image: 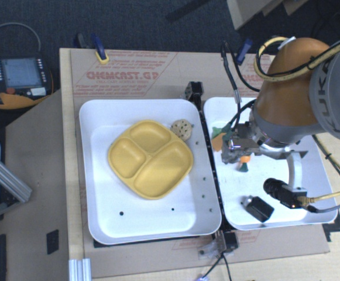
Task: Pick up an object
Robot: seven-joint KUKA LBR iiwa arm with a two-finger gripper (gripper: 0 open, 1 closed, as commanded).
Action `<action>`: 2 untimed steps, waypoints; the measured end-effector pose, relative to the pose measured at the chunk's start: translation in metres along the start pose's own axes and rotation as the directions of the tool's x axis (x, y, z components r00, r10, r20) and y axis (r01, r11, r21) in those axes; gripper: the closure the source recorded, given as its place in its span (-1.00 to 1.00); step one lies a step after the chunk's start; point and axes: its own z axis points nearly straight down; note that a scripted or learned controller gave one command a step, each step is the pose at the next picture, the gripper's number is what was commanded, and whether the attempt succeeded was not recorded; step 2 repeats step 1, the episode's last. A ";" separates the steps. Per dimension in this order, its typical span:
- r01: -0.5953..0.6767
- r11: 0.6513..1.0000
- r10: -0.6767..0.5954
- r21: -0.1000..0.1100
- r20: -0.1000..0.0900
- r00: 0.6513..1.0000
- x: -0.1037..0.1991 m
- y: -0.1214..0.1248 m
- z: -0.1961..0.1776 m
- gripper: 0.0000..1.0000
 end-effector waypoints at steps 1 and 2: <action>0.002 1.000 -0.002 0.001 0.000 1.000 0.043 -0.009 0.008 1.00; 0.002 1.000 -0.002 0.001 0.000 1.000 0.043 -0.009 0.008 1.00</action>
